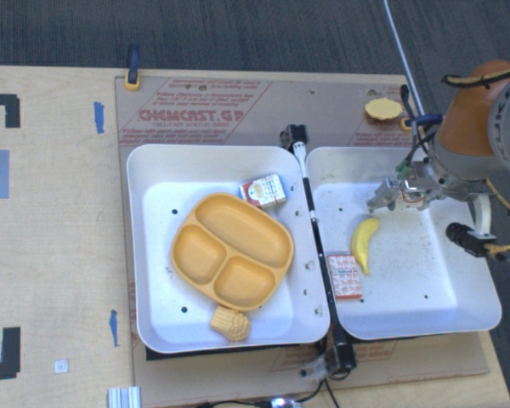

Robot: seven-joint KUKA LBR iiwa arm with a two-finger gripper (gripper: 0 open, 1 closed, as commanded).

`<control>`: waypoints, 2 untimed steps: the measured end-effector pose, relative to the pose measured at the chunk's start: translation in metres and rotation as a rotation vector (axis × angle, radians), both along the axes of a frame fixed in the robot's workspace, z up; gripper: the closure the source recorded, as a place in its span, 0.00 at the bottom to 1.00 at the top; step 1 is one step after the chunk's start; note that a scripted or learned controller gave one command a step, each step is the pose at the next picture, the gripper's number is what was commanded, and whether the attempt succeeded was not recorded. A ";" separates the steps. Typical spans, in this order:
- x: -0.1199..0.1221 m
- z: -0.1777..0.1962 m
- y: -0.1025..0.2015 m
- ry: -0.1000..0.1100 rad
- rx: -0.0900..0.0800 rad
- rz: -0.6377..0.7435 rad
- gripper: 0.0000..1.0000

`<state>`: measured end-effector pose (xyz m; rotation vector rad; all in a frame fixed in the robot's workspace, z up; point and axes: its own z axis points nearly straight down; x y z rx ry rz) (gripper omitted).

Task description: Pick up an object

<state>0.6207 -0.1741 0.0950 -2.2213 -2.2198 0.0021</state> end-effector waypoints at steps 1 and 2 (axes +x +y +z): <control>-0.053 -0.009 0.063 -0.003 0.002 0.002 0.00; -0.052 0.001 0.062 -0.008 0.000 0.001 1.00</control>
